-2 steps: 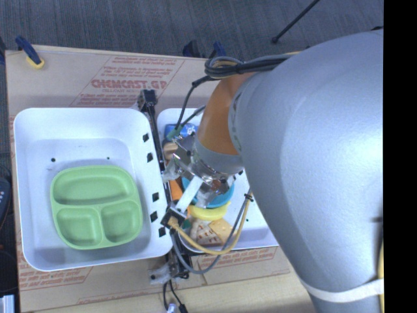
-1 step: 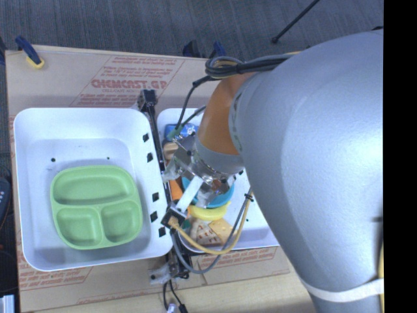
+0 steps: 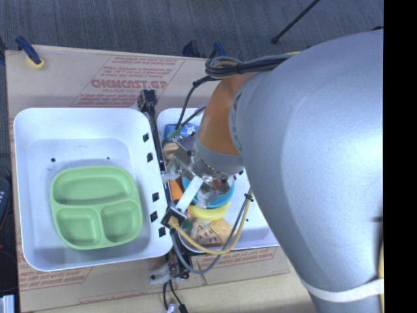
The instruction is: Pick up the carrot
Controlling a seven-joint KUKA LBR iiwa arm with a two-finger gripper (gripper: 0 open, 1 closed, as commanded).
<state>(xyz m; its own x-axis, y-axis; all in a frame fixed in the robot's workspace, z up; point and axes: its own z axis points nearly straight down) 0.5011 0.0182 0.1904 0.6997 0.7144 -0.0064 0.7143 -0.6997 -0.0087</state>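
Reaching down into the right bin (image 3: 260, 230), the gripper (image 3: 195, 191) is hovering beside the carrot (image 3: 175, 189). Whether its fingers are open or closed, I cannot tell. A green plate (image 3: 98, 205) is sitting in the left bin (image 3: 29, 175).

One fixed camera above the counter (image 3: 58, 64), looking down at a slant.

The view takes in both white bins side by side: the left bin (image 3: 26, 175) with its green divided plate (image 3: 98, 204) lies open to the lens, and the right bin (image 3: 260, 230) sits mostly under the grey arm (image 3: 313, 162), which enters from the right and rises close to the camera, so it looms large. Dark carpeted floor (image 3: 130, 12) fills the top of the frame beyond the counter's far edge, and the counter's near edge runs along the bottom. The camera stands near enough that the two bins span most of the width.
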